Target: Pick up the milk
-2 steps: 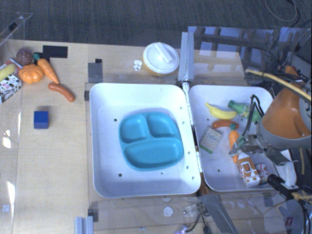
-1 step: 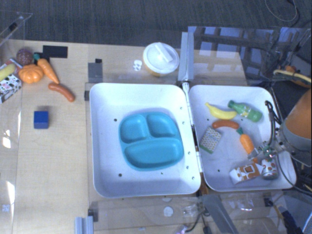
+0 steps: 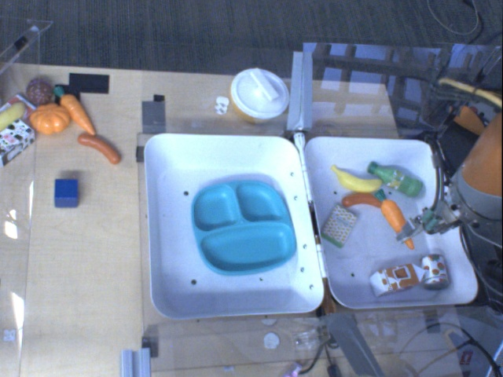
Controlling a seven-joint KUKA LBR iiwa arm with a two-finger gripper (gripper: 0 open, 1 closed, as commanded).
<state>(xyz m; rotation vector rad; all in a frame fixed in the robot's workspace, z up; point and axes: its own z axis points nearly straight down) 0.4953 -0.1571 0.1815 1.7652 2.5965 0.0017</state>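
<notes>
The milk (image 3: 409, 276) is a brown-and-white carton lying on its side near the front edge of the right bin (image 3: 346, 289). My gripper (image 3: 423, 225) hangs low over the right side of that bin, just above and behind the milk and next to the tip of an orange carrot (image 3: 395, 218). Nothing is visibly held in it. The grey arm with its orange band comes in from the right edge.
The right bin also holds a banana (image 3: 354, 180), a green bottle (image 3: 399, 179), a red sausage (image 3: 361, 200) and a grey checkered piece (image 3: 339, 225). A blue divided plate (image 3: 245, 226) lies in the left bin. Toy food and a blue cube (image 3: 67, 192) sit on the bench at left.
</notes>
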